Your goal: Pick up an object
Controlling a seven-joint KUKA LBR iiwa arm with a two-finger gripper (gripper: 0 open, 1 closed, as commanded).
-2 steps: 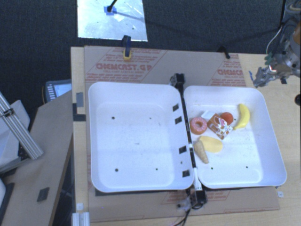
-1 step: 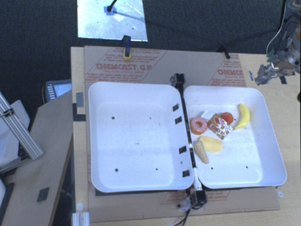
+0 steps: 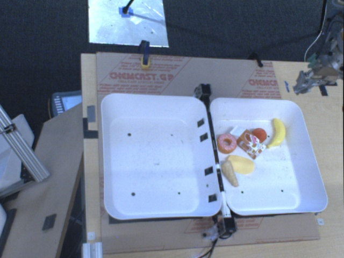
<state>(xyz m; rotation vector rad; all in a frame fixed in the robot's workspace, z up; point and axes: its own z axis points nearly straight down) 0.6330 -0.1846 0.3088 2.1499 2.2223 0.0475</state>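
Up right, gripper outside right bin, banana well below-left, toy foods clustered.

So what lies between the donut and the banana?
In the camera view, a red-and-white patterned block and a tomato sit between the donut and the banana.

A wooden bench bears cardboard under two white bins.

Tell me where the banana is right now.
The banana lies in the right bin, near its far right corner, just right of the red tomato-like piece.
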